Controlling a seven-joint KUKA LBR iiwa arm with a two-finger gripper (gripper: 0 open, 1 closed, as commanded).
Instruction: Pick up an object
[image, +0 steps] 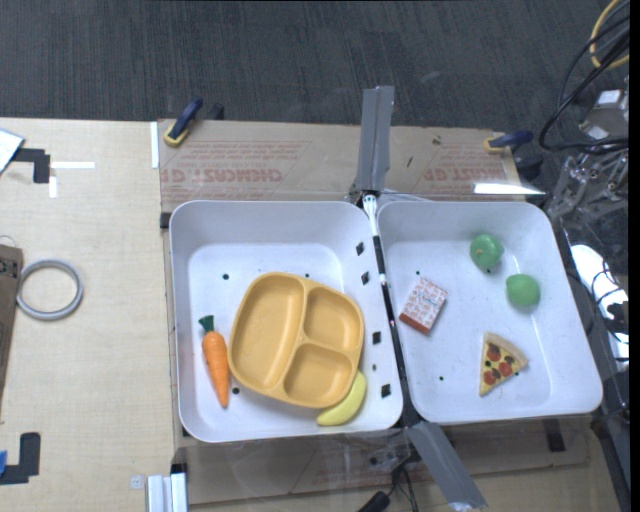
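Two white bins sit side by side on the desk, left bin (190, 330) and right bin (570, 330), sharing a middle wall. No object is lifted yet; the pick is not begun. State of the fingers: cannot tell from this view.

Left bin contents: yellow divided plate (297, 340) filling most of the floor, carrot (216, 367) lying along the plate's left rim near the bin's left wall, banana (345, 403) tucked against the plate's near-right rim at the bin's near-right corner.

Right bin contents: two green round fruits, one (486, 251) toward the far wall, the other (522, 290) just nearer and closer to the right wall; small red-and-white box (423, 305) near the middle wall; pizza slice (498, 362) toward the near-right part.

Judgement on target choice: the right bin items lie well apart with bare floor around each, so a straight descent has room for both fingers. The box looks the best candidate: flat sides, unlikely to roll. The green fruits may roll off on contact. The pizza slice looks thin and hard to get under. The carrot and banana crowd the plate and walls; avoid them.

Approach: centre over the box, align the fingers across its short sides, close, lift straight up.
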